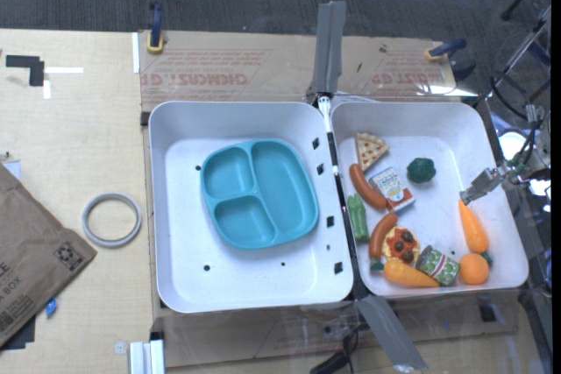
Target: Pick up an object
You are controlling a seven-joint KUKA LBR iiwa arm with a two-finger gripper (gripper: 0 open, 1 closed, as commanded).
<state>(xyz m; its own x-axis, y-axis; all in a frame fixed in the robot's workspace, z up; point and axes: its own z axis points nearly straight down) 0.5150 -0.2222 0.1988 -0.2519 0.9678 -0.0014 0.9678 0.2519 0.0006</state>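
Note:
The right bin (469, 123) holds several toy foods: a pizza slice (371, 149), a green broccoli (422, 170), a red sausage (366, 186), a small white carton (390, 187), a green pickle (358, 217), a carrot (473, 226) and an orange (474, 269). My gripper (482, 186) shows as a small grey piece coming in over the bin's right wall. It hangs just above the carrot's upper end, and I see nothing held in it.
The left bin (175, 188) bears a blue divided plate (259, 193). A grey divider bar (330, 48) stands behind the bins. A tape roll (111, 218) and a brown box (35, 263) lie on the bench at left. Clamps and cables crowd the right edge.

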